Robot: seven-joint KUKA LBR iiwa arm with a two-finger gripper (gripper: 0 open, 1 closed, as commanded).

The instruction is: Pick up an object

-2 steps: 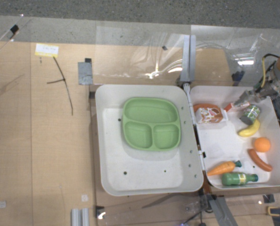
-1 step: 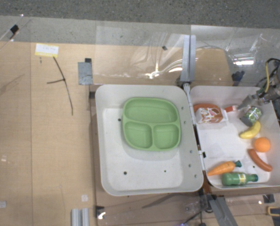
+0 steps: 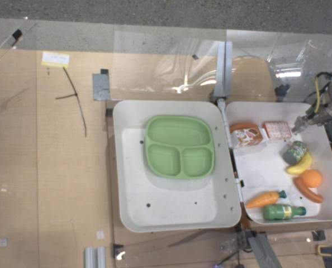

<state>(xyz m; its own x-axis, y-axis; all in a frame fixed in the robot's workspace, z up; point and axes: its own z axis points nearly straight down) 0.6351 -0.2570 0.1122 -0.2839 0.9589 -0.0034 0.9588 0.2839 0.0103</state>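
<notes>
I see the divided plate [image 3: 180,147] lying in the left bin [image 3: 127,205], while the right bin [image 3: 261,172] holds two packets [image 3: 247,134] at its far side and the carrot [image 3: 264,199] just behind the bottle [image 3: 283,211] at its near edge.

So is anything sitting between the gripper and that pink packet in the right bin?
Nothing visible does. The gripper is at the right bin's far right side, just right of the pink packet, with bare white floor between them. The banana and orange lie nearer the camera.

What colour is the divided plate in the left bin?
Light green plate, seen in the camera view.
</notes>
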